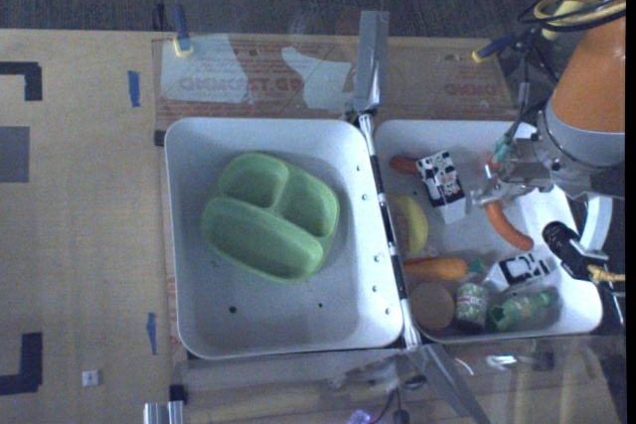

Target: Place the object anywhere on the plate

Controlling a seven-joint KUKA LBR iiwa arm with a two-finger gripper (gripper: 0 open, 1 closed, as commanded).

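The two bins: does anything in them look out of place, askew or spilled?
Nothing is spilled. The green plate lies turned at a slant in the left bin, with nothing on it. The toy foods, such as the banana and the carrot, lie crowded in the right bin. The gripper hangs above them.

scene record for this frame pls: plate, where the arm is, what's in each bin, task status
plate: green divided plate, in the left bin, nothing on it
arm: gripper low over the right bin, beside an orange sausage-like item
right bin contents: banana, carrot, black-and-white box, round brown item, green bottle-like item, other small pieces
grasp: cannot tell from this view
task status: nothing placed on the plate yet
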